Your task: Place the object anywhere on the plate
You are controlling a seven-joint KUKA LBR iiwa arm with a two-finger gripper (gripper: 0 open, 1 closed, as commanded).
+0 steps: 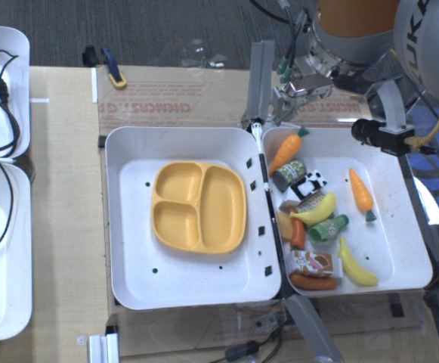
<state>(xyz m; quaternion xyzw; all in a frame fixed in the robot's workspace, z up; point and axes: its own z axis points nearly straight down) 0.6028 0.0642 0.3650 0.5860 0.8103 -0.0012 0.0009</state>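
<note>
One fixed camera above my bench

I look down at a slant on both white bins, left bin and right bin, from moderately near, the arm entering from the frame's right

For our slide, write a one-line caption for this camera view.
KUKA arm's gripper above two white bins: yellow plate left, toy food pile right.

The arm is grey with a broad orange band, black "KUKA" lettering, and black cables looping beside its metal wrist.
</note>
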